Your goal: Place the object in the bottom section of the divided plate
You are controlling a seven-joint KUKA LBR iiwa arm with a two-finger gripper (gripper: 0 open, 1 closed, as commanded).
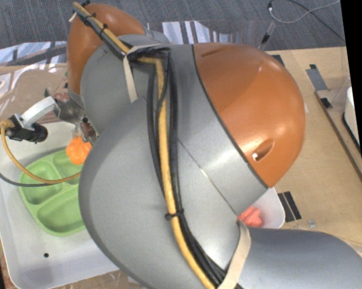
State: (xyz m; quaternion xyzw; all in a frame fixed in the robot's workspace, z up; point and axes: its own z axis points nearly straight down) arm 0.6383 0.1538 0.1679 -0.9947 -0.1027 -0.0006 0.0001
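Arm (191,172) fills most of the frame, grey shell with orange band, yellow and black cables strapped along it. It covers most of both bins.

Gripper (84,131) sits at upper left, over the left bin (17,263). An orange object (78,151) is right at the fingertips, just above the upper right edge of the green divided plate (52,199). The gripper looks closed on it, though the arm shell crowds the spot and part of the object is hidden.

Plate lies in the left bin, its right side covered by the arm. The visible compartments hold nothing I can make out.

A red-pink thing (250,216) peeks out under the arm in the right bin (278,205), mostly hidden. Small black dot on the left bin floor below the plate.
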